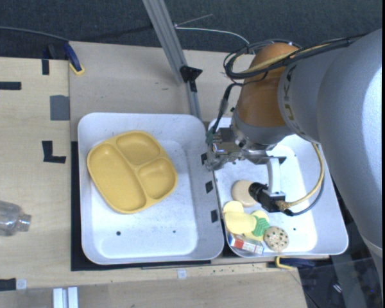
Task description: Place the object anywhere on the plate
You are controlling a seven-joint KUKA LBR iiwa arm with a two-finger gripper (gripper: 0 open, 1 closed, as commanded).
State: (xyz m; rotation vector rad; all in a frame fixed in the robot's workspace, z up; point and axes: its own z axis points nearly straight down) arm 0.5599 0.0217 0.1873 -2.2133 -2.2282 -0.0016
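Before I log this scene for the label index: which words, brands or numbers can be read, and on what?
None can be read.
The small red and white packet at the right white bin's near edge may carry print: too small and blurred.
The yellow three-compartment plastic plate shows no marking.
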